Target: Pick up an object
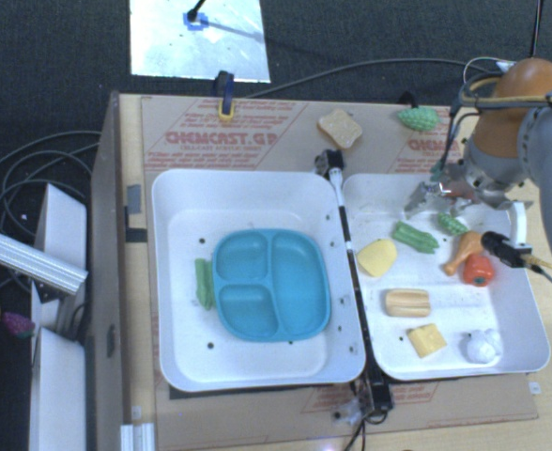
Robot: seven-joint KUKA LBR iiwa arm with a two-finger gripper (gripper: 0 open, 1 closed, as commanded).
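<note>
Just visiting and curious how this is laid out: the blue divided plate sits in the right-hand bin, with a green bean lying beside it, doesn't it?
Not quite. The camera view shows the blue divided plate in the left-hand bin, not the right-hand one. The rest holds: a green bean lies beside the plate, along its left edge.
</note>
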